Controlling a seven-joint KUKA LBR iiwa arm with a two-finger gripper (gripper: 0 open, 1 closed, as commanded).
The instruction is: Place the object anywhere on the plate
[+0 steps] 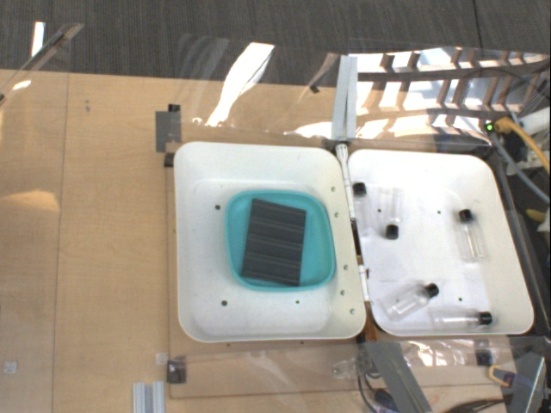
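Since the dark ribbed block (274, 242) is already seen lying on the teal plate (320, 252), long axis near-to-far, left of the vial bin (430, 175), the gripper's state can't be told tbh.

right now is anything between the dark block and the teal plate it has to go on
Nothing visible does. The dark ribbed block already lies flat on the teal plate in the left bin, well inside the plate's rim. The small clear vials all lie in the right bin.
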